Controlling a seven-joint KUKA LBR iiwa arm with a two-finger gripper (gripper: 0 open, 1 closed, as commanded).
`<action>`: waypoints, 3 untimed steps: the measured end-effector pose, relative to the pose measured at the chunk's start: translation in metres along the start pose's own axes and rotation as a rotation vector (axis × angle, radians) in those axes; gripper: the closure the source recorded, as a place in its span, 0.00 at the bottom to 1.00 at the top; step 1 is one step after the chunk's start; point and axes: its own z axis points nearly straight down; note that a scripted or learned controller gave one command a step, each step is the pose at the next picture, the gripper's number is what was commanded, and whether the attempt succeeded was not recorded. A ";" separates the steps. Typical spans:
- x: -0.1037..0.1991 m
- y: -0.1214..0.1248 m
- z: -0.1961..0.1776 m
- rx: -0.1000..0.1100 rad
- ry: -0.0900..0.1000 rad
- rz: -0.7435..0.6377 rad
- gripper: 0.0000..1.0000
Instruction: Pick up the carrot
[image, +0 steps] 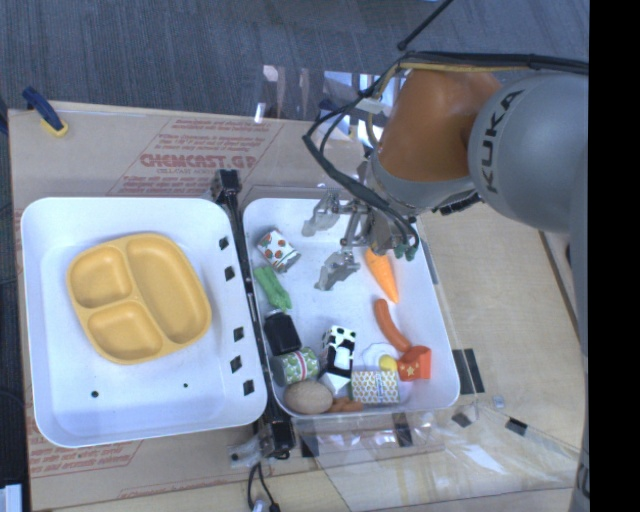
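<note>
Nearest the camera, the front edge of the right-hand shallow white bin (440, 330) is crowded: a beige egg-shaped piece (308, 397), a patterned yellow-and-white block (373, 386), a red block with a yellow star (414, 364), a fried-egg toy (383, 358), a black-and-white checked piece (341, 349), a green-patterned cylinder (297, 365) and a black block (281, 331) sit packed together, several touching, leaving almost no free floor along that rim. Just behind them an orange-red sausage-shaped toy (390, 325) lies near the right wall, and a green pod-shaped toy (272, 287) lies along the left wall.

The left-hand white bin (40, 330) holds a yellow three-compartment plastic tray (137, 296), with bare white floor around it, widest toward the front.

Farther back in the right bin, the orange plastic carrot (384, 274) lies close to the right wall, tip pointing toward the front, resting on the bin floor. The metal two-finger gripper (345, 245) hangs just left of and above the carrot's top end, fingers spread apart with nothing between them. A white dice-like cube (276, 249) sits to its left, with open floor between the two. The grey and orange arm (470, 120) overhangs the bin's far right corner above the brown cardboard-covered surface (180, 150).
</note>
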 end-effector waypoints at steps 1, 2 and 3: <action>-0.026 -0.054 0.088 -0.002 0.007 0.024 0.00; 0.005 -0.116 0.121 0.000 0.000 0.072 0.00; 0.002 -0.113 0.108 0.000 -0.007 0.064 1.00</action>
